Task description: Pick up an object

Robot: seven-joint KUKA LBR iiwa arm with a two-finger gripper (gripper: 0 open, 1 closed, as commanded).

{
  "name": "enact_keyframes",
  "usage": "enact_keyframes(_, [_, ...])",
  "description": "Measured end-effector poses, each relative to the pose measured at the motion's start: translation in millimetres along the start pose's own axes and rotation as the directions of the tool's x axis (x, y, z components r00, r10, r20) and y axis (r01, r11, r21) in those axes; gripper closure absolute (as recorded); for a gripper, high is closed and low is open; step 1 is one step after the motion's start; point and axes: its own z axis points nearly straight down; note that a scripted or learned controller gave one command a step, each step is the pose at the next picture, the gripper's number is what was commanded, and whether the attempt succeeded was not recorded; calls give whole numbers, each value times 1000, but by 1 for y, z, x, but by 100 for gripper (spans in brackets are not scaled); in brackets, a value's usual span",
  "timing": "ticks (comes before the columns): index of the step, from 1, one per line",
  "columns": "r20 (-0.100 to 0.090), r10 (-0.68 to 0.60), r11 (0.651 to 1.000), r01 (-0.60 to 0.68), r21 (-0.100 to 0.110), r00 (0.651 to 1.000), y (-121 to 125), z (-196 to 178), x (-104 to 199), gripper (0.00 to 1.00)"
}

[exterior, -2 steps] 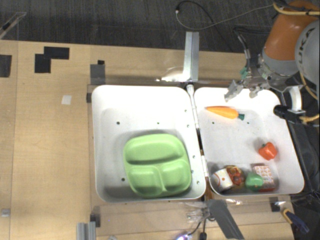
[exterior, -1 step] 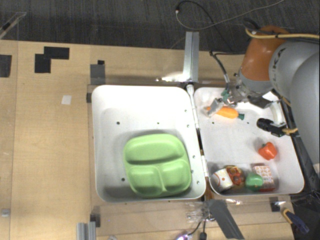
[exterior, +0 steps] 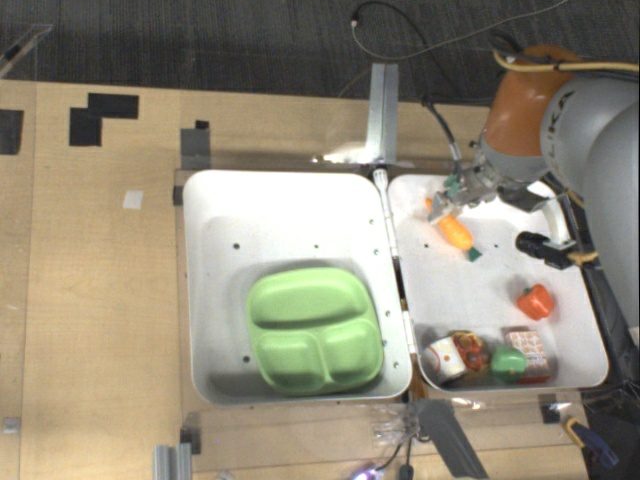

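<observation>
Wooden bench under us carries two white bins; the left bin [exterior: 215, 218] holds a green tray [exterior: 314, 328]. Our gripper [exterior: 462, 190] hangs low at the right bin's [exterior: 580, 313] far edge, just beside the carrot [exterior: 456, 232], seemingly lining up a grasp. Whether it is spread or pressed together, we cannot tell.

Carrot in the right bin

An orange toy carrot [exterior: 456, 232] with a green tip lies slantwise on the floor of the right bin [exterior: 580, 338], near its far wall, green end pointing toward the bin's middle.
</observation>
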Motion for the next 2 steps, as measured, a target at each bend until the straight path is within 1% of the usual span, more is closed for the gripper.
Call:
enact_keyframes(1, [0,-295,955,295,-4,955,8,-86,21,100])
enact_keyframes(2, [-2,-506,863,506,-3,863,13,-88,85,100])
